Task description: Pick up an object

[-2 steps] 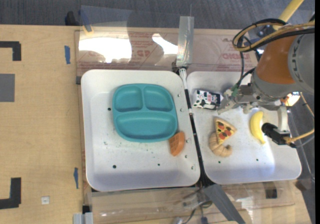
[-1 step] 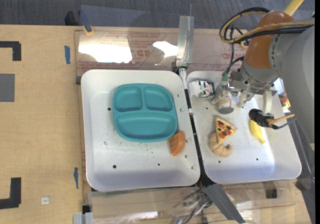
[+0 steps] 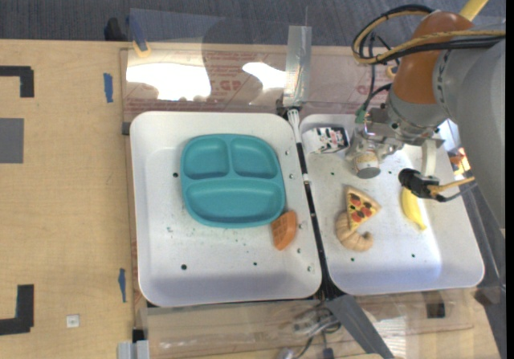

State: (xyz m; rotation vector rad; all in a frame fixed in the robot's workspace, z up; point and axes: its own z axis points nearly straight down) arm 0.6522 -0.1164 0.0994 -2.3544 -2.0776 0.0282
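Observation:
My gripper point(image 3: 367, 158) hangs over the back of the right bin point(image 3: 450, 269), pointing down, seen from above. A toy pizza slice point(image 3: 361, 207) lies just in front of it, on top of a tan pastry-like piece point(image 3: 353, 235). A yellow banana point(image 3: 414, 209) lies to the right of the pizza. A small white and black item point(image 3: 329, 139) sits in the bin's back left corner, left of the gripper. An orange croissant-like piece point(image 3: 283, 230) lies in the left bin point(image 3: 161, 253) by the teal plate.
A teal divided plate point(image 3: 233, 179) fills the middle of the left bin. A clear plastic wall point(image 3: 209, 68) stands behind the bins. The arm's grey body and cables point(image 3: 474, 92) cover the right bin's back right.

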